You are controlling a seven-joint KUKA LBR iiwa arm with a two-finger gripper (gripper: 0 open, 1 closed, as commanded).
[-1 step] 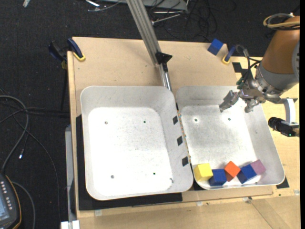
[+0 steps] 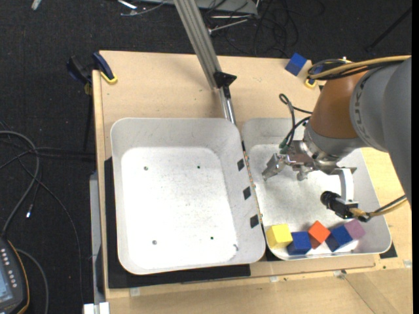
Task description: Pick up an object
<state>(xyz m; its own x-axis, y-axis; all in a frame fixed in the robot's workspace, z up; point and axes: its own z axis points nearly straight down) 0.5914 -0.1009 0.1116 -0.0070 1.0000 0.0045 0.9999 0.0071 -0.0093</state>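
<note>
Several small blocks lie along the front edge of the right bin [image 2: 366,175]: a yellow block [image 2: 279,234], a blue block [image 2: 300,242], an orange block [image 2: 319,232], a dark blue block [image 2: 339,237] and a pale purple block [image 2: 355,228]. My gripper [image 2: 285,173] hangs over the middle of this bin, up and to the left of the blocks and well apart from them. Its fingers are spread open with nothing between them. The grey arm with its orange band [image 2: 337,106] hides the bin's back right part.
The left bin [image 2: 131,136] sits beside the right one, and their rims meet in the middle. A slanted metal pole [image 2: 200,34] ends near the bins' back junction. A loose blue block [image 2: 296,63] lies on the bench behind the right bin. A clamp [image 2: 98,67] sits at the bench's back left corner.
</note>
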